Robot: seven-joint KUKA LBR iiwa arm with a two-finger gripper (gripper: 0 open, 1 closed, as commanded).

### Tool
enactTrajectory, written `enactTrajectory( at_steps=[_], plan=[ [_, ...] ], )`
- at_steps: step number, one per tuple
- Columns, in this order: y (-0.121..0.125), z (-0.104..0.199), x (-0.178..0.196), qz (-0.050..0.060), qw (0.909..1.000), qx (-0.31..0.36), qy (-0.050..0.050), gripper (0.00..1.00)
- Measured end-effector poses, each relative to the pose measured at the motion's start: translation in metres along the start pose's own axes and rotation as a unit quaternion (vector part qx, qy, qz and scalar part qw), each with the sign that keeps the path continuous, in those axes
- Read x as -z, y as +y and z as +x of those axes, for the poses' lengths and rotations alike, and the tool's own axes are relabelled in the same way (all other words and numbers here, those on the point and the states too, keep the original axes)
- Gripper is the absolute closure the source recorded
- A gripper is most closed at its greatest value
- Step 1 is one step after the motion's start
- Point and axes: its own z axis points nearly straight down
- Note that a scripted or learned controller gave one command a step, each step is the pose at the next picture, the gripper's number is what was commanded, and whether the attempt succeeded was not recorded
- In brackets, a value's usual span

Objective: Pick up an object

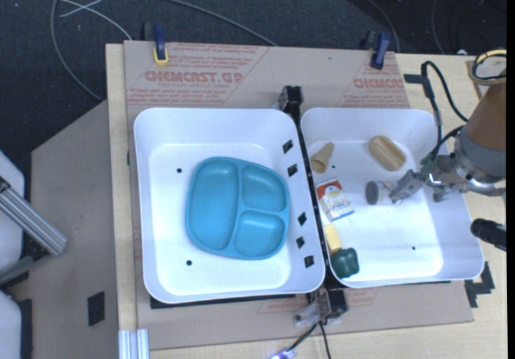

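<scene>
- While the arm is reaching in from the right of the camera view, the gripper (pixel 400 188) is hanging low over the right bin (pixel 451 269), near its right-hand middle.
- Lying just to the left of the fingertips, the grey cylinder (pixel 372 192) is the nearest object; a narrow gap is showing between it and the gripper, so no contact is being made.
- Judged from this view, the cylinder's long axis is running roughly up-and-down the picture, across the line of the gripper's approach.
- Whether the fingers are spread or pressed together cannot be told; they are reading as one dark mass pointing left and slightly down.
- Nothing is showing between the fingers, so nothing is being held.
- Further objects are lying in the same bin: a tan roll (pixel 387 153) above and just left of the gripper, a cone (pixel 322 158) near the divider, a red-and-white packet (pixel 335 198) left of the cylinder, and a yellow-and-green item (pixel 341 255) at the lower left.
- The left bin (pixel 153 188) is holding a blue tray (pixel 238 208), well apart from the gripper.
- The arm's wrist is sitting at the right rim, with the forearm tilting leftward over the bin.
- Judgement: the coming move is calling for a short shift leftward to straddle the cylinder before closing.
</scene>
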Motion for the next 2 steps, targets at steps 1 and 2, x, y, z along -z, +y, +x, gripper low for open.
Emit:
enactTrajectory(
  at_steps=[1,2],
  plan=[
    [-0.001,0.001,-0.053,0.000,1.0000,0.000,0.000,0.00],
    [0.001,0.000,-0.039,-0.004,1.0000,0.000,-0.001,1.00]
  ],
)
